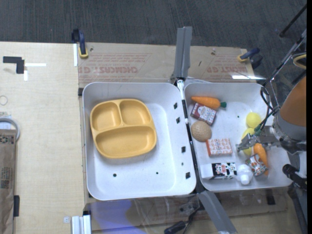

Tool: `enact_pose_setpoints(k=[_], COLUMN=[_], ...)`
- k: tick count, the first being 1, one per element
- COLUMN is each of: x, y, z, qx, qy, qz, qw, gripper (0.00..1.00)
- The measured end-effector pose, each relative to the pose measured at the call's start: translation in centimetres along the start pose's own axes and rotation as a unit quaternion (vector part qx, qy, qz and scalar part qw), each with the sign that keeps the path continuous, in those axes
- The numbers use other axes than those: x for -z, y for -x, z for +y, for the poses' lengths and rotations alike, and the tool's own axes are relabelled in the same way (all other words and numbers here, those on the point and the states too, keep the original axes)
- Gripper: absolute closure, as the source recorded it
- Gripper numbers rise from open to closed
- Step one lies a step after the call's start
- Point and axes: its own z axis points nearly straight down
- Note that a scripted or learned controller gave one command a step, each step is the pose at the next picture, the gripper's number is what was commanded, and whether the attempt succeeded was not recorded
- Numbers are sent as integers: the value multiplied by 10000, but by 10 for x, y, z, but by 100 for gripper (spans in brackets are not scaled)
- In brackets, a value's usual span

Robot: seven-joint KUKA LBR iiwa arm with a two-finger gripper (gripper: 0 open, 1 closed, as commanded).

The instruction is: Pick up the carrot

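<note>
The carrot, orange with a green stub at its right end, lies on its side near the back wall of the right bin. My gripper hangs low over the right side of that bin, well to the front right of the carrot and apart from it. It sits just beside a yellow lemon and a small orange object. The grey arm with its orange band comes in from the right edge.
Just in front of the carrot lie a brown packet and a round brown bun. A red-and-white box, a milk carton and a white ball lie nearer the front. The left bin holds a yellow divided plate.
</note>
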Motion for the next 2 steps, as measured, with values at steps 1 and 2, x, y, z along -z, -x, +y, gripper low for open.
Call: enact_pose_setpoints(k=[1, 2], x=[10, 136], y=[1, -32], z=[1, 21], qx=[-13, 128], qy=[6, 6], qz=[-4, -14], qw=[10000, 9999], gripper=[100, 100])
